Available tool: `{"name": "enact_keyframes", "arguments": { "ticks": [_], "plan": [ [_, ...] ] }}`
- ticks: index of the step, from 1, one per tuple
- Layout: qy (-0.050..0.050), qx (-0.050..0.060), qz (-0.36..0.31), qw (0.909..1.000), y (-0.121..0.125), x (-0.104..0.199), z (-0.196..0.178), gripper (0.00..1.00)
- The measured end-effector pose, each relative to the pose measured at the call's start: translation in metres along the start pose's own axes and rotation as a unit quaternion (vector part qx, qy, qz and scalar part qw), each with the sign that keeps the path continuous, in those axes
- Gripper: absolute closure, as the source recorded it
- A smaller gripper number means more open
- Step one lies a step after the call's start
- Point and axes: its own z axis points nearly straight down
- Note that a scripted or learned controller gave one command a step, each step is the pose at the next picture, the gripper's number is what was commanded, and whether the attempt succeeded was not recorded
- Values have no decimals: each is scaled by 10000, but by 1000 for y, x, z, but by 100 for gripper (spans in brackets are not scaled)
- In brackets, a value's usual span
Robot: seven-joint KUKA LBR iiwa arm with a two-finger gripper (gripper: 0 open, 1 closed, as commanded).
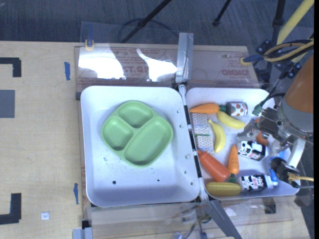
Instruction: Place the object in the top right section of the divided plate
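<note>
Two shallow white bins are seen side by side on a pale wooden desk (40, 148), viewed from above at a slant. In the left bin (94, 183) a green divided plate (137, 132) is laid, with three hollows, all bare; the top right section (135, 112) lies at the plate's far edge. In the right bin (219, 94) a jumble of small toy foods is heaped: an orange carrot (205, 108) at the top, a second carrot (233, 159) lower down, two yellow bananas (218, 136), a red-orange pepper-like piece (214, 166), a yellow-green corn-like piece (223, 188), a small can (237, 108), two black-and-white cow-patterned cartons (250, 150) and a checked wafer-like piece (201, 125). Which one is meant by the task cannot be told; every candidate lies in the right bin, well apart from the plate. The grey arm with its orange band (304, 91) is seen at the right edge, and the hand (260, 127) hangs over the right bin near the upper cow carton; how its fingers stand cannot be told. The toys are judged to be light, hollow, stiff plastic with smooth, rather slippery skins, likely to roll or squirt aside under pressure. A long piece such as a carrot or banana would best be taken across its narrow middle; a carton would best be taken by its flat opposite sides.
</note>
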Motion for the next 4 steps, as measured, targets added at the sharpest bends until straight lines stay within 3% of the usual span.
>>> {"name": "enact_keyframes", "arguments": {
  "ticks": [1,2,3,4],
  "plan": [
    [-3,31,1678,9858,5,12,73,0],
    [8,18,-706,9975,5,-11,72,0],
    [14,-5,-1035,9946,31,-58,143,0],
    [70,23,-119,9999,57,-51,152,0]
  ]
}}
